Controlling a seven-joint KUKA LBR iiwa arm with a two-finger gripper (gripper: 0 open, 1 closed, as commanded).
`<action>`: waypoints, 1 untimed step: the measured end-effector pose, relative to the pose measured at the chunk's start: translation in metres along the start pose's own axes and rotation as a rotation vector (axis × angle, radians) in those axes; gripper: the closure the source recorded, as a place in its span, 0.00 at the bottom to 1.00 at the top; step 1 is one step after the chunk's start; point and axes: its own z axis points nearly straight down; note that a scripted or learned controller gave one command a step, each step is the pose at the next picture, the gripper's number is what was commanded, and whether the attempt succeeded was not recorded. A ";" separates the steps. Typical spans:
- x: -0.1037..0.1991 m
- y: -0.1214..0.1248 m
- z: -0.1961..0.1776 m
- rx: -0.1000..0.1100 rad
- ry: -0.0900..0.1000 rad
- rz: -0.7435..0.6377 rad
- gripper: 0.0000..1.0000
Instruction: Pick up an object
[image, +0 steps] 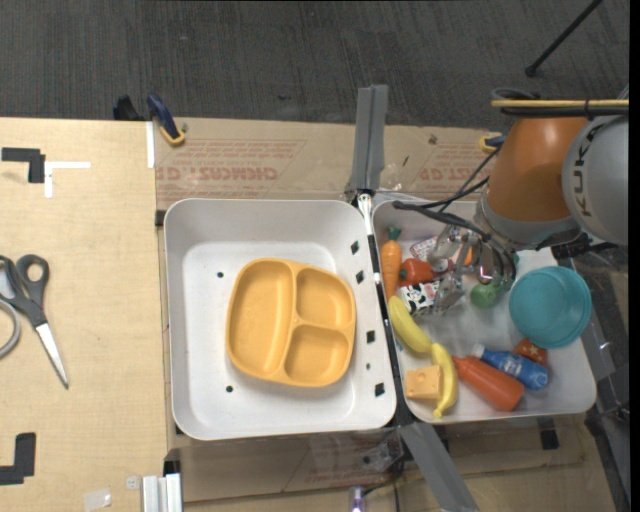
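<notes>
Gripper: we see the gripper (462, 268) low in the right bin (573, 398), near that bin's far edge and about midway along it. We cannot tell how its metal parts are set; they blur into the clutter beneath.

Nearest things: a black-and-white spotted toy (423, 296) lies just beside it on the side toward the divider between the bins, with an orange-red piece (413, 269) next to that. A small green object (485, 294) sits just beside the gripper toward the bin's right edge.

Likely target: we judge the spotted toy or the green object to be what the arm is after, but we cannot settle which.

Doing the step well: we would centre on one item alone before closing, since the pieces here touch one another and a grasp could catch two or slide off.

Pointing and long axis: the spotted toy is too small and blurred for us to give its axis. The carrot (391, 267) runs from far edge to near edge along the divider. The banana (409, 324) slants from the divider toward the bin's near edge.

Further out: a teal bowl (549, 305) rests at the right edge; an orange bottle (490, 383) lies by the near edge.

Left bin: the left bin (190, 300) carries a yellow divided tray (291, 323) near its middle.
</notes>
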 end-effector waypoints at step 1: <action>0.025 -0.059 -0.001 0.002 -0.003 -0.088 0.00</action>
